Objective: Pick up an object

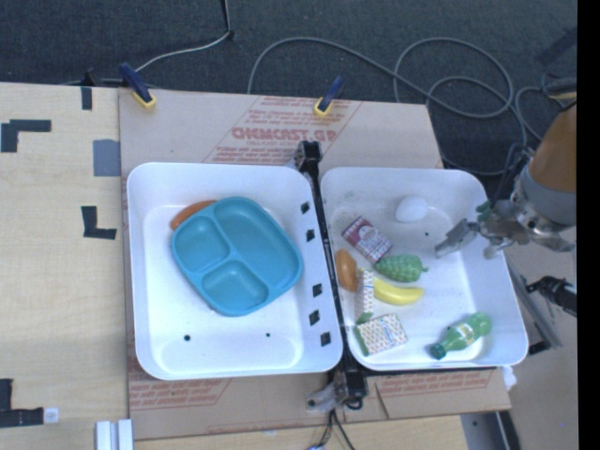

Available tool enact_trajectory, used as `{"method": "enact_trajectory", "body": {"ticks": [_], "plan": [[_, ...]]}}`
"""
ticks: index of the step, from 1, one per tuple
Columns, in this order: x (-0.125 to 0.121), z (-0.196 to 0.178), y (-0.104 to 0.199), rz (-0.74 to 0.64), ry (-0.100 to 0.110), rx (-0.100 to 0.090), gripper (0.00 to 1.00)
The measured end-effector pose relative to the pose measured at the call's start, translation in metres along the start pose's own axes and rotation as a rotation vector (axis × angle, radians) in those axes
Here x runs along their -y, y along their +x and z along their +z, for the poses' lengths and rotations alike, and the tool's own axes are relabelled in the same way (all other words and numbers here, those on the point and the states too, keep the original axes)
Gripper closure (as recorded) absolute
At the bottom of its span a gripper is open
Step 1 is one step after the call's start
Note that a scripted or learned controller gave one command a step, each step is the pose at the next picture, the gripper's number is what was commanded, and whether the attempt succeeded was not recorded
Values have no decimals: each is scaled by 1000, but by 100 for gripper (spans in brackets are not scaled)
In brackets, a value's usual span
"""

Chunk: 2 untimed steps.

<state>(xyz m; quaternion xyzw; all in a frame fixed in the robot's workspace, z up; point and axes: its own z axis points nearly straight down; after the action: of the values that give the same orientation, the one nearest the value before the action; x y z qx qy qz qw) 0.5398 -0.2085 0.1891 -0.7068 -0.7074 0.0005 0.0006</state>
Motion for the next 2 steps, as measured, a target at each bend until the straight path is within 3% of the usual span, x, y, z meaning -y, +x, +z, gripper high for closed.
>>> {"method": "enact_trajectory", "body": {"ticks": [1,2], "plan": [[-16,79,67,-1,2,-2,0],[12,102,99,0,-7,3,0]]}}
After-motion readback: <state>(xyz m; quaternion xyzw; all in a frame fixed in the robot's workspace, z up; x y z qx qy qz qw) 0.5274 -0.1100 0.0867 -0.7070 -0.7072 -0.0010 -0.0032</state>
